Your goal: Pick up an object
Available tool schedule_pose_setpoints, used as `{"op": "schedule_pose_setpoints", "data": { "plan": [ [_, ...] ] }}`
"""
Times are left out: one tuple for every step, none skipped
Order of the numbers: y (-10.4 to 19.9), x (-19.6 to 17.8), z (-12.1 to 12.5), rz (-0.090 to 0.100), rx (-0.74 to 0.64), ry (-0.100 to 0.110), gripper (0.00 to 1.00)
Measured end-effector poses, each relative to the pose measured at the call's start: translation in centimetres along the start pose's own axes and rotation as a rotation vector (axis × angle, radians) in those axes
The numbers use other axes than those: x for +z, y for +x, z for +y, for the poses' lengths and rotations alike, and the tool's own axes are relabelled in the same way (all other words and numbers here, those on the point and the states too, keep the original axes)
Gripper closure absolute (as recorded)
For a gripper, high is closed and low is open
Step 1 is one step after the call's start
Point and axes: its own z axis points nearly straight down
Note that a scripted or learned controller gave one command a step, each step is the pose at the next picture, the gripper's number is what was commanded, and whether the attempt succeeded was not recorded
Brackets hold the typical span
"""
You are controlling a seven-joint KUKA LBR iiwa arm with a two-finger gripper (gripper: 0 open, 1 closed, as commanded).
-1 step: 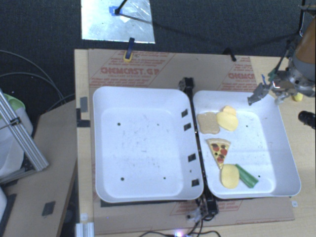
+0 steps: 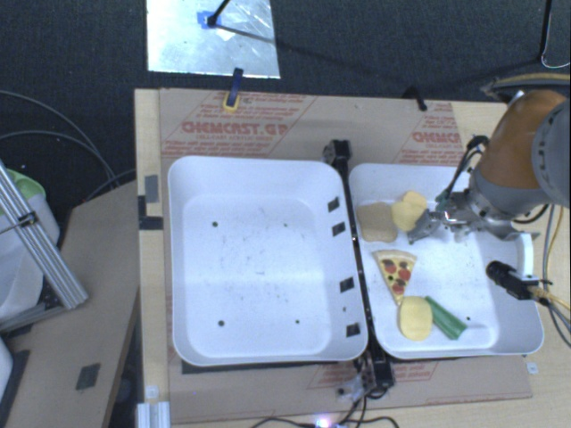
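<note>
The gripper is lowered into the right bin at about ten o'clock of its floor, presumably to reach the yellow piece just beside it; whether it is apart or together cannot be told. Five items are counted there: two yellow pieces, one tan slab, one pizza slice and one green piece, gathered along the nine-to-six side.

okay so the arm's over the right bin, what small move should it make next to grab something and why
Probably ease the claw slightly toward the yellow piece beside it, then descend. That piece lies nearest, against the tan slice, while the pizza slice and green piece lie farther off.
</note>
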Motion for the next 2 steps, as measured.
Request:
{"op": "schedule_pose_setpoints", "data": {
  "plan": [
    [5.5, 1.3, -3.9, -0.002, -0.005, -0.011, 0.0],
    [12.0, -7.8, -8.7, -0.002, -0.008, -0.016, 0.0]
  ]
}}
